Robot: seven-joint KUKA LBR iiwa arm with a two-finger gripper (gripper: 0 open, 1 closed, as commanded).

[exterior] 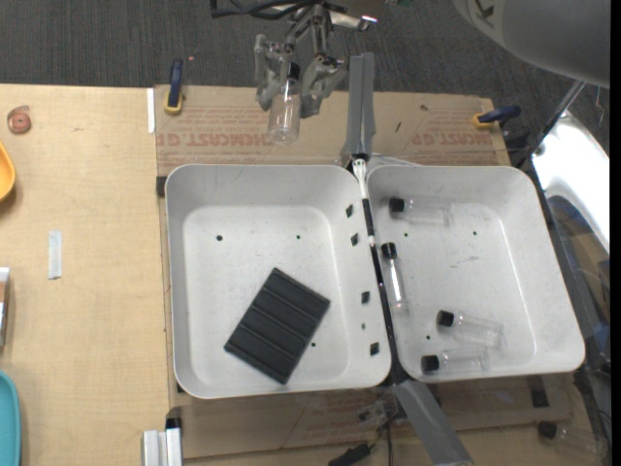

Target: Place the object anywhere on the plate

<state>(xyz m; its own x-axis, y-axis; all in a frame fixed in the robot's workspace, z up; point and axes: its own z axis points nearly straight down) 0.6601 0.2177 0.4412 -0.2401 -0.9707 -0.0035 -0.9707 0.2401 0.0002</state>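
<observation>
Vial (284, 113) between claw (288, 83) fingers

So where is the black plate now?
The plate lies flat in the left bin, toward its near right corner. The gripper holding a clear vial is above the bins' far edge.

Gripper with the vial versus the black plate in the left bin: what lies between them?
In the camera view, below the gripper holding a clear vial come brown cardboard, the left bin's far rim, then bare white bin floor up to the black plate.
</observation>
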